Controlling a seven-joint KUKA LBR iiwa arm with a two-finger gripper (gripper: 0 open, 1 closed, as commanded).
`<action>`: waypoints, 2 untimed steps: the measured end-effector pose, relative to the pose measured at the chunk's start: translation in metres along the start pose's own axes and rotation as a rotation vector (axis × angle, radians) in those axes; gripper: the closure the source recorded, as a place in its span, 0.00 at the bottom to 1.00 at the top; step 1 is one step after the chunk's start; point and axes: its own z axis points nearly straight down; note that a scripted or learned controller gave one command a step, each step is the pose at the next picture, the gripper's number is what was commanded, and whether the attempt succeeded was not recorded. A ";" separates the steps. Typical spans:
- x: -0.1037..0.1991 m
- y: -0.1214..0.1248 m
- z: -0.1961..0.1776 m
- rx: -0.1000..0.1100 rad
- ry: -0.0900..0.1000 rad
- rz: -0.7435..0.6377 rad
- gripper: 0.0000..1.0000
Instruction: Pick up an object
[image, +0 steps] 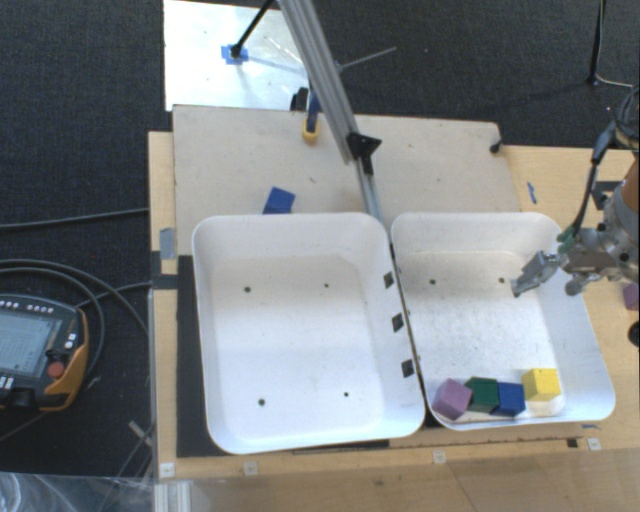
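Note:
Along the front edge of the right bin (590, 330) lies a row of small blocks: purple (452, 397), green (484, 391), blue (510, 399) and yellow (541, 382). The yellow one rests on a pale piece. My gripper (552, 281) hangs over the bin's right-hand middle, well behind the blocks and apart from them. Its two fingers stand spread, open, with nothing between them.
The left bin (215, 330) sits beside the right one, their rims touching. A slanted metal pole (335, 95) crosses the board behind the bins. A small blue piece (279, 201) lies on the board. A teach pendant (35, 350) with cables lies off the bench at left.

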 end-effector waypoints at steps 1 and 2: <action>0.000 0.001 -0.011 -0.004 0.000 -0.003 1.00; -0.010 0.049 0.022 0.001 -0.002 -0.004 1.00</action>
